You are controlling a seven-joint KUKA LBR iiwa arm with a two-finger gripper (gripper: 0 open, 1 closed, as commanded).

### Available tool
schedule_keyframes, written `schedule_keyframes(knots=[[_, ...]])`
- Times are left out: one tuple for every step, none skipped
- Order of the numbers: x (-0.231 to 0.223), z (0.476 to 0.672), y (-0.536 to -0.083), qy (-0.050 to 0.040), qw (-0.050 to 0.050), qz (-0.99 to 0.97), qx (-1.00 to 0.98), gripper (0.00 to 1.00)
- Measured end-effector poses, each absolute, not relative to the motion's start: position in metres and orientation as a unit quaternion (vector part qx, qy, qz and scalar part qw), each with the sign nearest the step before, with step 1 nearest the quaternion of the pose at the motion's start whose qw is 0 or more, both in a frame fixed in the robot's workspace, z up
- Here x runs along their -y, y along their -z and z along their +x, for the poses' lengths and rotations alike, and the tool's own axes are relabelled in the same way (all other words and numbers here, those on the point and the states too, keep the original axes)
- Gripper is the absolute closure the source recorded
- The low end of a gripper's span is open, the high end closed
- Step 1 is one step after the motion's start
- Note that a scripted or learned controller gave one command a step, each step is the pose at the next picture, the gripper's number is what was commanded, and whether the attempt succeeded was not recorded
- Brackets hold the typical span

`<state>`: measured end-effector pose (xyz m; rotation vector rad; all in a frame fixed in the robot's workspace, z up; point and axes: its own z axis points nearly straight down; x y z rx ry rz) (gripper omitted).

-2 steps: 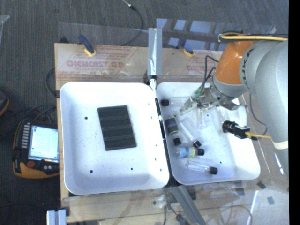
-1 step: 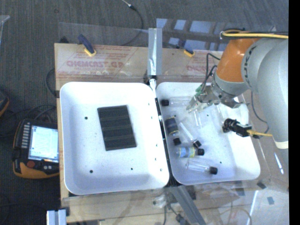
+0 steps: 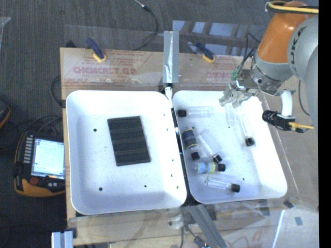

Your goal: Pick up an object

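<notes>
We see several small clear vials (image 3: 207, 147) with black caps scattered in the right bin (image 3: 269, 182), mostly in its left and near parts. One vial (image 3: 195, 111) lies at the far left, one dark vial (image 3: 189, 137) sits close to the bin's left wall, and another vial (image 3: 222, 184) rests near the near edge. A long clear tube (image 3: 242, 128) lies toward the right. The gripper (image 3: 234, 98) hangs over the far right part of this bin, above the tube's far end, its fingers spread apart with nothing between them. In the left bin (image 3: 83, 190) we see a flat black ribbed block (image 3: 129, 140). A tablet (image 3: 47, 157) sits on the floor to the left.
</notes>
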<state>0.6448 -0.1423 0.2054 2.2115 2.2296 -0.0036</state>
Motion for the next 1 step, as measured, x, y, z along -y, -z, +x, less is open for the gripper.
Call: schedule_keyframes(knots=[[0.0639, 0.6681, -0.2016, 0.0011, 0.000, 0.687, -0.727, 1.00]])
